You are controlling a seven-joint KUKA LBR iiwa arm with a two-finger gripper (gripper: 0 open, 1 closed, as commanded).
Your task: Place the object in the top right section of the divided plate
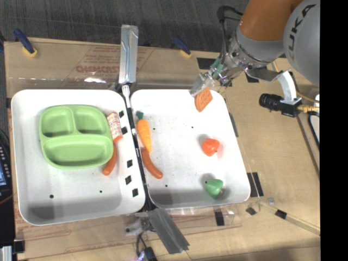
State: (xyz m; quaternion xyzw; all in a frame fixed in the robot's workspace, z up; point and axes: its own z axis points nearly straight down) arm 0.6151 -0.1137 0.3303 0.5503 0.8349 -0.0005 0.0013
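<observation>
Your gripper [209, 86] pinches the cracker [203, 99] by its top edge, well right of the green divided plate [76, 136]. The arm [283, 20] is cut off above, its lettering partly readable as "KUKA".

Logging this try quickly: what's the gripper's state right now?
Gripper: shut on the orange cracker-like piece, held above the right bin's far edge.

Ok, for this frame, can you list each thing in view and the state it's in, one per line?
gripper: raised over the right bin's far edge, shut on the cracker
cracker: held, tilted, hanging above the bin
divided plate: flat in the left bin, sections bare
carrot: lying in the right bin by the divider
tomato: resting in the right bin
green pepper: resting near the right bin's front corner
</observation>
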